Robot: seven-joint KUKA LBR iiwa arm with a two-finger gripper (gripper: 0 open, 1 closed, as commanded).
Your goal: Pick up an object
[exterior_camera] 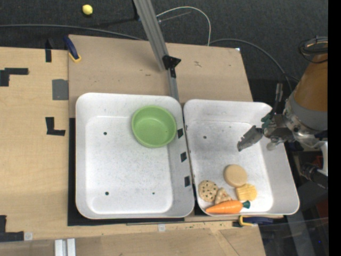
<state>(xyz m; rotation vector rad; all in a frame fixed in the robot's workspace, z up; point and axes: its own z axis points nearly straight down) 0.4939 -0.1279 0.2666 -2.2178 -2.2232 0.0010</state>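
While you watch, take it line by line:

Arm: you've got the arm point(314, 97) coming in at the right edge of the frame, orange band over a grey wrist, above the right rim of the right bin point(213, 113).

Pincer: your gripper point(250, 140) hangs over the upper middle of the right bin; one dark finger point(248, 139) points left and down. You can't make out how far it is open, and nothing shows in its grasp.

Food pile: look to the lower right of the frame, the near corner of the right bin. A round tan biscuit point(235, 174) sits highest, a yellow ridged piece point(246, 191) just below it, a speckled cookie point(207, 190) to the left, and a carrot point(227, 207) lies along the bottom rim. All sit well below the gripper.

Bowl: a green bowl point(154, 126) rests upright in the left bin point(106, 164), upper right part, near the divide.

Background: a yellow ball point(87, 9) lies on the dark floor, upper left of the frame.
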